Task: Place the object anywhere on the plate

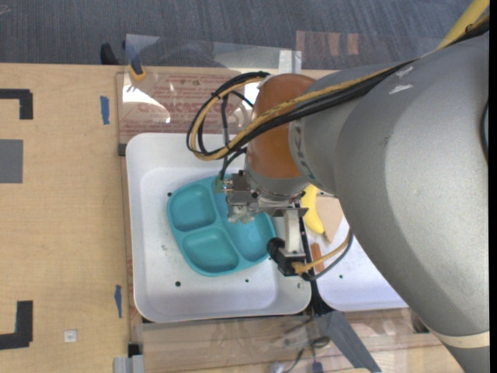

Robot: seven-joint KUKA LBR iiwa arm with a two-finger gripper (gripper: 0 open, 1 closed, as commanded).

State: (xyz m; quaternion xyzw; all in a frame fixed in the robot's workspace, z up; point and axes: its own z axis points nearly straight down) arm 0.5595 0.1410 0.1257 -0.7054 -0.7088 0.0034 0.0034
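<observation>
**Arm hangs over the teal plate's right side, a yellow object just beyond it**

The gripper sits low over the divided teal plate, above that plate's right-hand compartment. Its body and the wrist block the tips from above, so whether anything is pinched there cannot be told.

Directly above the plate's right rim, the wrist carries the orange band, and looped black and yellow cables arc out from it toward the plate's far side. The grey arm spreads away to the plate's right.

Just right of the plate, beside the wrist, a yellow object shows as a narrow curved strip, perhaps a banana, though most of it is hidden by the arm. It appears to lie off the plate, near the seam between the two bins.

The plate itself rests in the left white bin, tilted diagonally. The second white bin lies to the plate's right, under the arm.
</observation>
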